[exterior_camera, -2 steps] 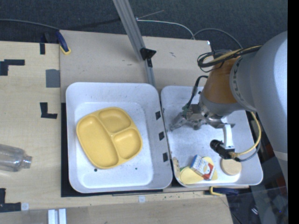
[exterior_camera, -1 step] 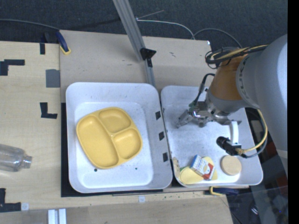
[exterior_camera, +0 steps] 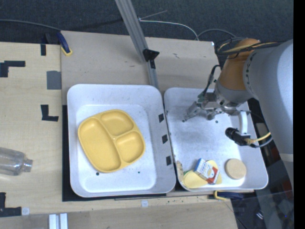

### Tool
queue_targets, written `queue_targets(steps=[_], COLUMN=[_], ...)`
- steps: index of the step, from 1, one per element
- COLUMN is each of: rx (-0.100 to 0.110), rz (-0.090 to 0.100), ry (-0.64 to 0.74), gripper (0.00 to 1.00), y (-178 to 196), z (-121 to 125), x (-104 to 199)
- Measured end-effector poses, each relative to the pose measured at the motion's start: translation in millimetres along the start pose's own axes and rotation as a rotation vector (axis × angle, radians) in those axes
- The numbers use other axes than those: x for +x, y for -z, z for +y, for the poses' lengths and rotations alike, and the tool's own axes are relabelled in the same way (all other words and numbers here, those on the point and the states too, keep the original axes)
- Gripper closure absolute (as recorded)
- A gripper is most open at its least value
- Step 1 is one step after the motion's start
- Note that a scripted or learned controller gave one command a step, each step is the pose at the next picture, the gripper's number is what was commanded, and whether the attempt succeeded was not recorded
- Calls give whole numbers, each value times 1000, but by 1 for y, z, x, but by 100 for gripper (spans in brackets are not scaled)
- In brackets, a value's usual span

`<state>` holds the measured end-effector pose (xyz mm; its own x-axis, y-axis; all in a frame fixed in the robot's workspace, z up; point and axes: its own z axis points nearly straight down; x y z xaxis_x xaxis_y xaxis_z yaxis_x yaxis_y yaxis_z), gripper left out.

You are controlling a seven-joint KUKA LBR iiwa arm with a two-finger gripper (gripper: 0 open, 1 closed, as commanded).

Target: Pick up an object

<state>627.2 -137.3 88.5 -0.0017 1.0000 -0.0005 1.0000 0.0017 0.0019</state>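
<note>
My gripper [exterior_camera: 199, 115] hangs over the upper middle of the right bin [exterior_camera: 190, 137], open, with nothing between its spread fingers. Along that bin's front edge lie a small white, red and blue packet [exterior_camera: 208, 170], a yellow piece [exterior_camera: 192, 179] partly under it, and a round tan disc [exterior_camera: 235, 169]. All three sit well below the gripper in the view and apart from it. A yellow divided plate [exterior_camera: 111, 140] lies in the left bin [exterior_camera: 81, 99].
A slanted metal pole [exterior_camera: 132, 25] crosses the back of the bench and ends near the bins' shared corner. A clear bottle [exterior_camera: 14, 162] lies on the wooden bench at far left. A black cable fitting [exterior_camera: 237, 136] hangs off the arm over the right bin.
</note>
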Motion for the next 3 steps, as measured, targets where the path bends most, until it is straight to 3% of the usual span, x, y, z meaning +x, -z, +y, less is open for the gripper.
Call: queue_targets(steps=[1, 2, 3], rx=[-5, 8, 0], rz=[-1, 2, 4], ry=[-1, 4, 8], gripper=[0, 0, 0], y=[124, 56, 102], z=[-10, 20, 29], x=[-9, 50, 151])
